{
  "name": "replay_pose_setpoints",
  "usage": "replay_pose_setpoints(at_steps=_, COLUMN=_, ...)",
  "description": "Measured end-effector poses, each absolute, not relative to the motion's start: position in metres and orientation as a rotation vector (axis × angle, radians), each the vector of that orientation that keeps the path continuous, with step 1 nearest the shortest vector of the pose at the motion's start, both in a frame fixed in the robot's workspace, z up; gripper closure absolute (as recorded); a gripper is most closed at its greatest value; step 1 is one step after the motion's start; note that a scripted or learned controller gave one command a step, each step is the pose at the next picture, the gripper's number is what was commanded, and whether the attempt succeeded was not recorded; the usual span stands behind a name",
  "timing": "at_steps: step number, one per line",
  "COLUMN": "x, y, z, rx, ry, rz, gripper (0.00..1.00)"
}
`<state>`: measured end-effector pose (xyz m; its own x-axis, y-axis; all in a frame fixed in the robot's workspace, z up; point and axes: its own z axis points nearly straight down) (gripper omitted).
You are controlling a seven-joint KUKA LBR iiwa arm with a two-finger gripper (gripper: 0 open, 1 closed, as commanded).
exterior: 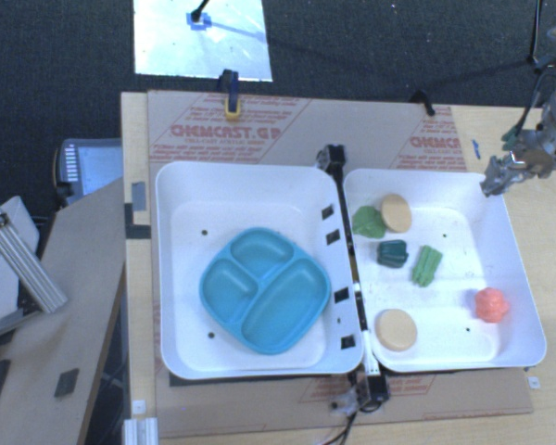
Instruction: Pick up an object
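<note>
Candidate objects all lie in the right bin [514, 248]. Cluster toward 11 o'clock of that bin: light green lump [368, 221] touching a tan disc [396, 213]; just below them a dark green pepper-like piece [392, 252], with a light green ridged piece [427, 264] just beside it at 3 o'clock. Second tan disc [396, 329] sits alone at 7 o'clock of the bin; pink-red ball [491, 305] alone at 4 o'clock, near the right wall. None is lifted; all rest on the bin floor.

Judgement: the two isolated items are easier targets, since the clustered ones touch or crowd each other.

Left bin [181, 193] holds a blue divided tray [264, 290], roughly central; likely a drop site, not a pick target.

Gripper [497, 178] is at 1 o'clock of the right bin, over its upper right rim, well apart from every object. Nothing is between its fingers; whether they are apart or together cannot be told — too small and blurred. Pick not yet begun.
</note>
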<state>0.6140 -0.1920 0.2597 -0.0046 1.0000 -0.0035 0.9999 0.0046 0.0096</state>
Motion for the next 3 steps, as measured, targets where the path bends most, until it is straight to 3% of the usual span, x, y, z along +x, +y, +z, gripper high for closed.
replay_pose_setpoints(at_steps=1, x=0.615, y=-0.192, z=0.266, rx=2.214, ry=2.224, rz=0.003, gripper=1.00)
replay_pose_setpoints(at_steps=3, x=0.607, y=-0.095, z=0.262, rx=2.212, ry=2.231, rz=0.004, gripper=1.00)
